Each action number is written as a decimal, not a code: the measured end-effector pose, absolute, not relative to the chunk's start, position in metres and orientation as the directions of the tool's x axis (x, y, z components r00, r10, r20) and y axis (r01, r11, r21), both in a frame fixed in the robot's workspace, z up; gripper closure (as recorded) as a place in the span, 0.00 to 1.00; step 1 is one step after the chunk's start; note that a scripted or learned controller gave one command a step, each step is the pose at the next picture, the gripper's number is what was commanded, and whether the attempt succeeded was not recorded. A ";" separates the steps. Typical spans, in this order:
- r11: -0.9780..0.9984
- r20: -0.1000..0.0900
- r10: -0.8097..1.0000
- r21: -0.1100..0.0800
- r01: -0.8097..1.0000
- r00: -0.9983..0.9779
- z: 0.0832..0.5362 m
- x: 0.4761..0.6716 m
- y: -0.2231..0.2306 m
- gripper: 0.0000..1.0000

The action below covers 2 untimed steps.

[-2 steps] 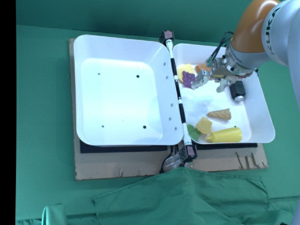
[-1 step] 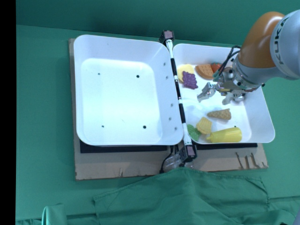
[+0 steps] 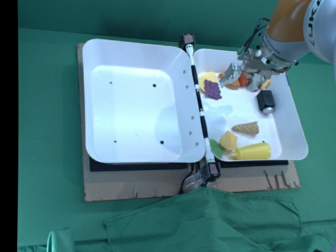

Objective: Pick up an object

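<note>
Near the right bin's (image 3: 294, 135) far rim, the claw (image 3: 242, 80) hangs, its spread impossible to tell. Orange pieces (image 3: 236, 84) lie directly beneath it; open floor spreads just nearer.

The pincer (image 3: 242, 79) hangs low over orange toys (image 3: 236, 83) in the right bin (image 3: 294, 125); purple grapes (image 3: 212, 90) lie nearby.

— What is lying in the right-hand shallow white plastic bin (image 3: 294, 133)?

— A purple toy grape bunch (image 3: 212, 89) is resting partly on a flat yellow round piece (image 3: 206, 79) near the bin's left wall. An orange-red toy piece (image 3: 239, 81) is sitting at the far side, its shape partly hidden.

— And nearer the front?

— A small black can with a silver end (image 3: 265, 101) is lying on its side. A tan waffle cone (image 3: 246, 127) is lying flat, pointing left. A yellow squeeze bottle (image 3: 253, 151) is lying along the near wall, beside a yellow chunk (image 3: 228, 140) and a green leaf (image 3: 216, 148).
</note>
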<state>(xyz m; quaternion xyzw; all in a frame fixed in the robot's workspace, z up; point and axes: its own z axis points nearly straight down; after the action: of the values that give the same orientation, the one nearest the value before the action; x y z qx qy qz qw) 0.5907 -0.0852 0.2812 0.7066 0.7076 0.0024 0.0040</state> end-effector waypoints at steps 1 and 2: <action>-0.005 -0.001 1.000 -0.006 1.000 0.005 0.186 0.604 -0.104 0.00; -0.010 0.003 1.000 -0.019 1.000 0.010 0.182 0.675 -0.155 0.00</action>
<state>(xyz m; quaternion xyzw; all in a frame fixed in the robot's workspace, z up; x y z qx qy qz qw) 0.6749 -0.1546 0.1816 0.7107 0.7034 -0.0055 -0.0079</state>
